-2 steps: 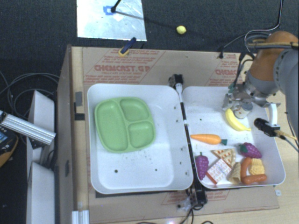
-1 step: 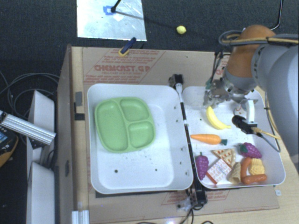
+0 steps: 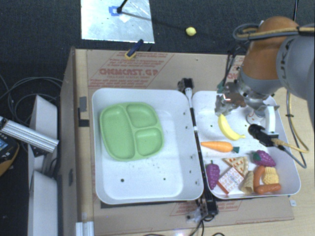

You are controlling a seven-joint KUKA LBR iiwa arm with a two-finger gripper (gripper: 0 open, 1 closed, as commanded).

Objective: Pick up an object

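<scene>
Two white bins are set side by side on the bench. In the right bin (image 3: 290, 178) the gripper (image 3: 227, 103) is lowered at the far end, directly above the upper tip of a yellow banana (image 3: 227, 127), which lies on the bin floor and is not seen between the fingers; whether they are spread or pressed together cannot be told. Nearer the camera a carrot (image 3: 217, 145), purple grapes (image 3: 212, 171), a pizza slice (image 3: 236, 163) and a sausage (image 3: 268, 187) are laid apart from the gripper. A green divided plate (image 3: 131, 130) is held in the left bin (image 3: 147, 183).
</scene>
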